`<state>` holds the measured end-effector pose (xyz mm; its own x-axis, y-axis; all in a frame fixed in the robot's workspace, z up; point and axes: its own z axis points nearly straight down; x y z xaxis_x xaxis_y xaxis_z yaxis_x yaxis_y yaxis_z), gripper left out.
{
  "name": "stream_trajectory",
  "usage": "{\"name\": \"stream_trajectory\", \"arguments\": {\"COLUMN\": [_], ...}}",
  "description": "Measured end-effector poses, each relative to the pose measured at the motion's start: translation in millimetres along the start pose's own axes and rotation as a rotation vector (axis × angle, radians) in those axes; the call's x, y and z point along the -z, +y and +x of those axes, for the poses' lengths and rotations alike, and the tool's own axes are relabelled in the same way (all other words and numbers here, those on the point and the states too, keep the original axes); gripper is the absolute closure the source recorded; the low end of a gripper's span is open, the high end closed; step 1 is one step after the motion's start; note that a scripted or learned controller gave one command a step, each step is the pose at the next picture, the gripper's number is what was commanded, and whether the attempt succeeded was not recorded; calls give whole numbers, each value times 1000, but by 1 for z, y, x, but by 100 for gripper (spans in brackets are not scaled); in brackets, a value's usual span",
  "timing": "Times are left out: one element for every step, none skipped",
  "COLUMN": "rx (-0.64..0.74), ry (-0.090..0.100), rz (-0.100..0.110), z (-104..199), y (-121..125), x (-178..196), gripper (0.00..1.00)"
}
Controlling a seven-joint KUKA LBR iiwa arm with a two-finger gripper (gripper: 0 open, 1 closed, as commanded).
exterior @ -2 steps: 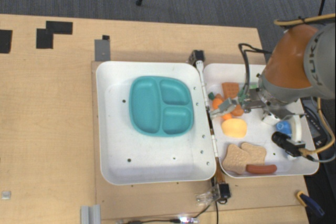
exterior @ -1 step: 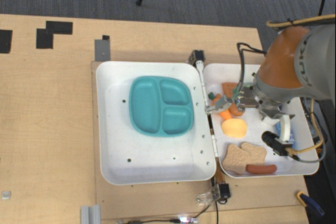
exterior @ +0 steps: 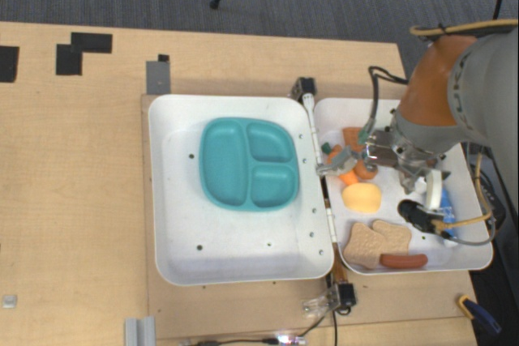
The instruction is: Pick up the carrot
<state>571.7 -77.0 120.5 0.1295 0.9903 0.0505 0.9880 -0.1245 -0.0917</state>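
The carrot (exterior: 350,177) is orange with a small green end and lies in the upper left part of the right bin (exterior: 470,255), close to the divider between the bins. My gripper (exterior: 361,160) hangs low directly over it and covers its middle, so orange shows both above and below the gripper. From this angle I cannot make out whether the carrot is gripped or just lies underneath.
A yellow lemon (exterior: 362,197) sits just in front of the carrot. A slice of bread (exterior: 377,243) and a brown sausage (exterior: 403,260) lie near the right bin's front wall. The left bin (exterior: 174,255) holds a teal divided plate (exterior: 247,164).
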Motion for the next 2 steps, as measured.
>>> {"name": "stream_trajectory", "arguments": {"rx": [62, 16], "ry": [-6, -7], "rz": [-16, 11], "z": [0, 1], "y": [2, 4], "x": [-1, -1], "gripper": [0, 0]}}
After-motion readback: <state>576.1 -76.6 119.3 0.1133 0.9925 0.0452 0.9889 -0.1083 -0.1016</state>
